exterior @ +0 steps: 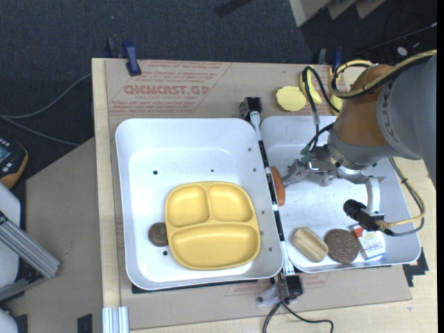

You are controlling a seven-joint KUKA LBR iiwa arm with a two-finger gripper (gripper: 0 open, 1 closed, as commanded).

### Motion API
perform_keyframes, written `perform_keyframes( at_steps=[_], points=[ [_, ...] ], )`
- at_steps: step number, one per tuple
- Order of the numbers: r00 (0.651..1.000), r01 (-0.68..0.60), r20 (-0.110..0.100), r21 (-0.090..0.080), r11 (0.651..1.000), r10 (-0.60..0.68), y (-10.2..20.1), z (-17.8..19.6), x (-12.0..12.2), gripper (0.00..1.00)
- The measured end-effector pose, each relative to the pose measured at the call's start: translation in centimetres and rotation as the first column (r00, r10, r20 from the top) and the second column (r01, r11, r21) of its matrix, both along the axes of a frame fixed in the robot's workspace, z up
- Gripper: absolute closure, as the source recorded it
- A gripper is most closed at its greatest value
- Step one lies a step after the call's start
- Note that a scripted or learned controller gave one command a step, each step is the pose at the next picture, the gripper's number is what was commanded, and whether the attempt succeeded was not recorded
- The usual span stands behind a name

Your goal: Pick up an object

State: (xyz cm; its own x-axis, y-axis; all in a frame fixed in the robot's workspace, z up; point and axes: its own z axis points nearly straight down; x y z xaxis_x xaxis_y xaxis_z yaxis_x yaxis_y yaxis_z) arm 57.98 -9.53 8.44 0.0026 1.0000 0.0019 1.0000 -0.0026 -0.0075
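Bright even overhead light, soft shadows, slightly grainy.

Orange sausage [278, 186] against right bin's wall

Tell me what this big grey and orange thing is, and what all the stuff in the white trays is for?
That big thing is a robot arm. It reaches in from the right, and a camera above the bench looks down on it at a slant. At its end is a gripper, like a hand with two fingers, hanging over the right bin. It is meant to pick something up. I can't tell whether it holds anything yet.

In the left bin sits a yellow divided plate with a small brown round thing beside it. The right bin has an orange sausage-like toy against its left wall, a tan bread-like piece, a brown cookie and a small packet. A yellow toy lies on the bench behind.
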Motion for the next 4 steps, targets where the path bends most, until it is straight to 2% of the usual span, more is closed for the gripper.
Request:
perform_keyframes(
  at_steps=[1, 2, 3, 4],
  points=[
    [1.000, -0.005, 0.017, -0.006, 1.000, 0.005, -3.3, 0.2, 9.1, 0.00],
    [1.000, -0.001, 0.001, 0.001, 1.000, 0.001, -2.4, 0.0, 0.6, 0.00],
    [1.000, -0.005, 0.016, -0.005, 1.000, 0.005, -4.7, 0.2, 9.0, 0.00],
    [1.000, -0.001, 0.001, 0.001, 1.000, 0.001, -2.9, 0.0, -0.7, 0.00]
  ],
)
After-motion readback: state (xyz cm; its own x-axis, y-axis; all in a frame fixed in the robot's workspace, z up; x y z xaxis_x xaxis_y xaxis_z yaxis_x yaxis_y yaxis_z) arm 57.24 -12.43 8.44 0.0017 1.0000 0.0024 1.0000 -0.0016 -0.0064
